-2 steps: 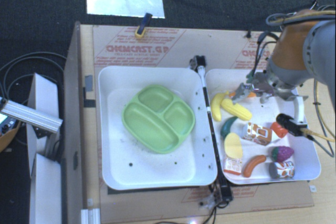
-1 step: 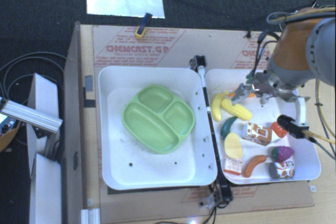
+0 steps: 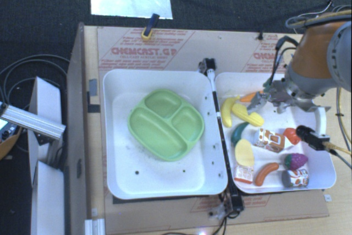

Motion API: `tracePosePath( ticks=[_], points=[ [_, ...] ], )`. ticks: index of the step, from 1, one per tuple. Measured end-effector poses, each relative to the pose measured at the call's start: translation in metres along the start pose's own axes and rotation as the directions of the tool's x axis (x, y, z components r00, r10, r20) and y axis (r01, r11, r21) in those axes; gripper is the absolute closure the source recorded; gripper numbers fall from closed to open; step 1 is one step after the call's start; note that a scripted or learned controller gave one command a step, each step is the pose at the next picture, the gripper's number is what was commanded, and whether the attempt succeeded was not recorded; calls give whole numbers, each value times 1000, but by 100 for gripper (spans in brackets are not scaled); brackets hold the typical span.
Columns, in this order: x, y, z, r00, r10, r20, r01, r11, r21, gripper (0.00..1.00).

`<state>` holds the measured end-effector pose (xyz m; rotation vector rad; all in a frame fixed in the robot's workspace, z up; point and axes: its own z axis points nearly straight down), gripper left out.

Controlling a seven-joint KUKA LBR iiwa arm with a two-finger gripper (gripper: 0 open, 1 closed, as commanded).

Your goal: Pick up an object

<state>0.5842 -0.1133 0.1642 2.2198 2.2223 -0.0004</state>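
From my feed I see two white bins side by side on the tabletop. The left bin holds a green divided plate, lying slightly askew near the middle.

Everything to pick up is in the right bin, as a scatter of toy food:
- A banana lies along the left wall.
- A second yellow piece is just beside the banana.
- An orange piece sits above those two, near the bin's far edge.
- A dark green piece is below the bananas.
- A carton lies on its side, touching a red piece.
- A yellow wedge sits nearer the front, with a small box beneath it.
- A sausage, a purple berry and a can are at the front right.

The arm reaches in from the right over the far part of that bin. The claw points left, right by the orange piece and just above the second yellow piece. At this slant I cannot tell how wide the claw stands, or whether it touches either piece. I see nothing lifted, and every item looks to be resting on the bin floor.
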Motion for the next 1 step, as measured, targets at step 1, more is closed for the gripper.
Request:
tracePosePath(
  ticks=[1],
  points=[
    [-7, -21, 18, 1000, 0, 0, 0, 1000, 0, 0]
  ],
)
